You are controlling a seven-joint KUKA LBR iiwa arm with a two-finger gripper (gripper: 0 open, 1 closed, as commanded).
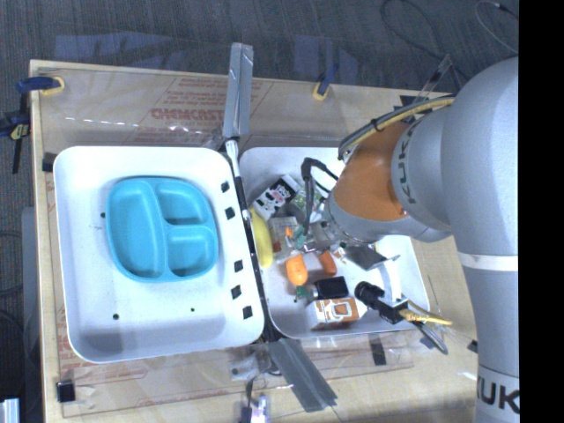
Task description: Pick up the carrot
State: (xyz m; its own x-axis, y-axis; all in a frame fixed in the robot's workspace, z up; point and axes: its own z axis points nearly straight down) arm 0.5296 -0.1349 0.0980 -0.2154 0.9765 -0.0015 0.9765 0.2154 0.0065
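Bench [132, 95] bearing two white bins, with the arm [458, 174] reaching over the right bin [414, 271]. The left bin [79, 236] holds a blue tray [163, 227] at its centre. In the right bin, a banana [263, 241] lies along the left edge, a printed box [338, 310] sits by the near edge, and a black square [331, 286] lies just beyond the box. The carrot [297, 271] lies left of centre, between banana and black square, with a smaller orange item [328, 261] near it. The gripper [310, 239] hangs close over the carrot's far side; whether it is apart or closed cannot be told. Probable risks: in this crowding a descent may strike the banana, or close on the orange item instead. The carrot's rounded body may also roll out of an off-centre grasp.
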